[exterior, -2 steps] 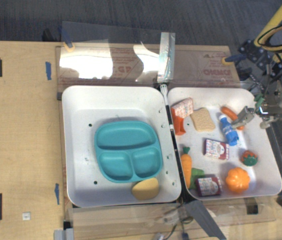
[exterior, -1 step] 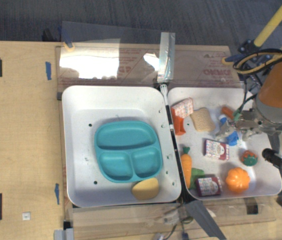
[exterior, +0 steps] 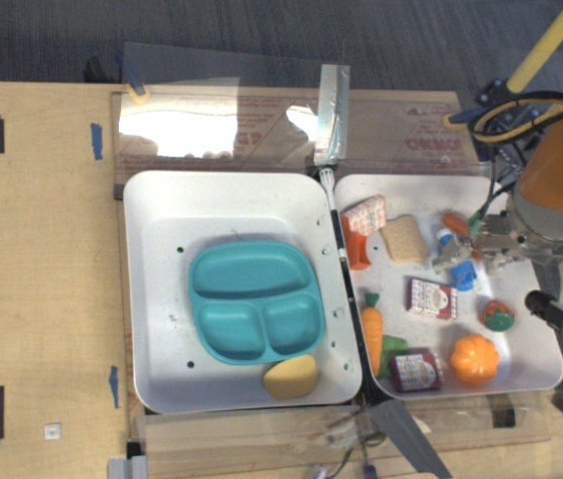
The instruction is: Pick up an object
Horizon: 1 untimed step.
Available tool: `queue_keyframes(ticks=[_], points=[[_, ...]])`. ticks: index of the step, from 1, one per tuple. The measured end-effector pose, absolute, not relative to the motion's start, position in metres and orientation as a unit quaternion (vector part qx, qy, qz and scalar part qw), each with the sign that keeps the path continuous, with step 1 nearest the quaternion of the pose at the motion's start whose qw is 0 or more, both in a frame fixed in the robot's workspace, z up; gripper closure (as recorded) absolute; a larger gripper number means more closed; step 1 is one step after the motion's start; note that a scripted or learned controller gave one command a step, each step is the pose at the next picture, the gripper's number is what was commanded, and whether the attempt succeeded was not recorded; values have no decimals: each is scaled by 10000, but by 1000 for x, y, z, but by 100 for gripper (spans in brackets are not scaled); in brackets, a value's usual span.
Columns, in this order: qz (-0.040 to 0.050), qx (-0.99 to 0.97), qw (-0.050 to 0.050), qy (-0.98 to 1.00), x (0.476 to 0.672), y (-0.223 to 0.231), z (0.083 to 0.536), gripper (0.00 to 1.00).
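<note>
Worktop [exterior: 32, 267]: two white bins.
Tool [exterior: 469, 252]: above the right bin [exterior: 541, 367], grip state unclear.
Blue block [exterior: 463, 275]: directly beneath the tool.

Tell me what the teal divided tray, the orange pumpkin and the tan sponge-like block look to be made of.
Teal divided tray: likely moulded plastic, smooth and matte, with rounded compartment walls in one even colour. Orange pumpkin: probably toy plastic or rubber, slightly glossy, with a soft highlight. Tan sponge-like block: seems foam or sponge, dull and speckled, though the view is too coarse to be sure.
</note>
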<state>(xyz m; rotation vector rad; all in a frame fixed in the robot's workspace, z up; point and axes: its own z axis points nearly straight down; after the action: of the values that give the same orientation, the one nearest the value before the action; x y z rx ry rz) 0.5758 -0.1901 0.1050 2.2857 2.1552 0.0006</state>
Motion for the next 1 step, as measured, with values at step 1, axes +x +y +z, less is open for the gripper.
queue_keyframes(ticks=[1], points=[[11, 7278, 12, 6858, 577, -190, 116, 100]])
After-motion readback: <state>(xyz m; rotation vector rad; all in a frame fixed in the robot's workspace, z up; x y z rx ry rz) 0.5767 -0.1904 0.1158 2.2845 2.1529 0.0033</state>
